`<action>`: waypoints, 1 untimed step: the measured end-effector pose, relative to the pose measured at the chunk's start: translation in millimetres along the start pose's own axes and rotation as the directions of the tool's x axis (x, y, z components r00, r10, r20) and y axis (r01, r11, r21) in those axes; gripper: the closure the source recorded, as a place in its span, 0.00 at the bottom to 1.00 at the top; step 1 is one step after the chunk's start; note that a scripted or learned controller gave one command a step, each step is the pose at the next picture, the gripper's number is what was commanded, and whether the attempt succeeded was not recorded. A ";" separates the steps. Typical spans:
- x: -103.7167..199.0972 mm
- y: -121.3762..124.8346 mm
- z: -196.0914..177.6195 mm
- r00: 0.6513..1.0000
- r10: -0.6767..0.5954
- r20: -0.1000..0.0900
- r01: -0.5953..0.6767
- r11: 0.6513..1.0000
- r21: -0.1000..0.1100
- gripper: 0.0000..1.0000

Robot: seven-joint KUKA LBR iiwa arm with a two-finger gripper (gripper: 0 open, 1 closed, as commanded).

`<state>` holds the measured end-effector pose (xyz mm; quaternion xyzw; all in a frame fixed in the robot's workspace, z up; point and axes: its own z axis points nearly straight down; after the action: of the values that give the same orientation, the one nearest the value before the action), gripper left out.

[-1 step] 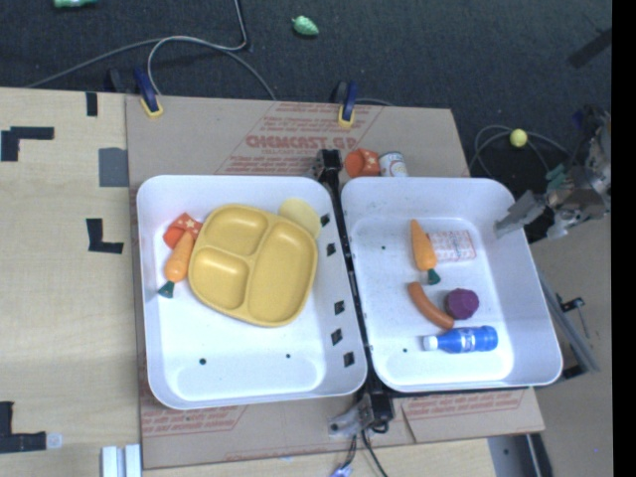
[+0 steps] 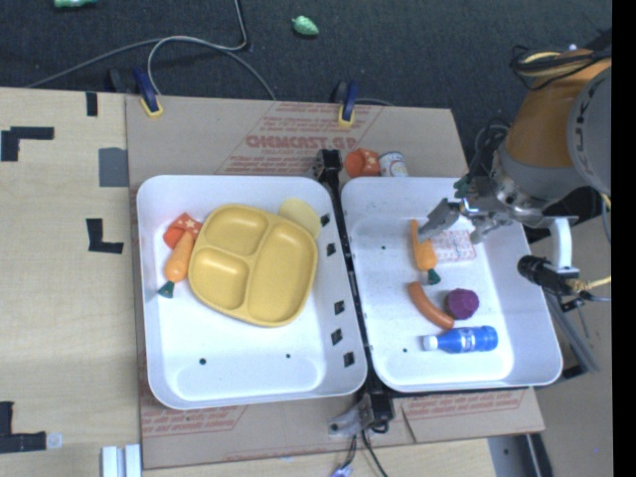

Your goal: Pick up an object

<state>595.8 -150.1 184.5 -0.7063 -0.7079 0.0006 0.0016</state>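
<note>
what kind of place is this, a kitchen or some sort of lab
Probably a robot lab bench, not a kitchen: two white bins clamped onto cardboard, toy food such as a plastic carrot, and a robot gripper over the right bin.

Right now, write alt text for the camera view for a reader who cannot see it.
A grey and orange arm's tool hangs over the right white bin, fingers spread, above an orange carrot, a hot dog, a purple ball and a blue bottle. The left bin holds a yellow divided plate.
</note>
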 end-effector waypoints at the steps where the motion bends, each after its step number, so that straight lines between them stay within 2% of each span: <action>1: 38.4 20.7 98.2 1.000 0.000 0.002 0.000 1.000 -0.006 0.00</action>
<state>616.1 -111.6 86.3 -0.7063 -0.7079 -0.0008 -0.0012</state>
